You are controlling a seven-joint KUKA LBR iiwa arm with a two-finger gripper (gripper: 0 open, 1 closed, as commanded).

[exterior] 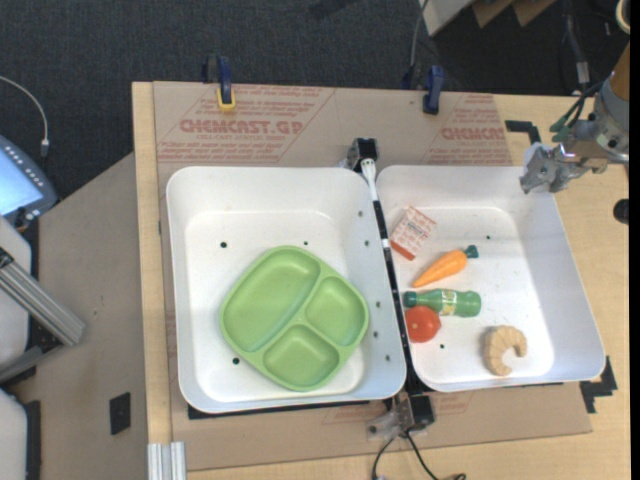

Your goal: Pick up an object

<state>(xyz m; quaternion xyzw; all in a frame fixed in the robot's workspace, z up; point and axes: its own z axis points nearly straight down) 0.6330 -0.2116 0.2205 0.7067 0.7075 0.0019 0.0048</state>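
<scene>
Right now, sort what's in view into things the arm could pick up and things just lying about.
Could pick up: carrot, green bottle, tomato, croissant, snack packet.

Lying about: green divided plate, blue clamps, cardboard sheet.

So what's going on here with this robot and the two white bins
A robot arm reaches in from the right, its hand above the far right corner of the right bin and holding nothing. That bin holds a toy carrot, a green bottle, a tomato, a croissant and a small packet, all untouched. The left bin holds a green divided plate. Nothing has been picked up yet.
</scene>
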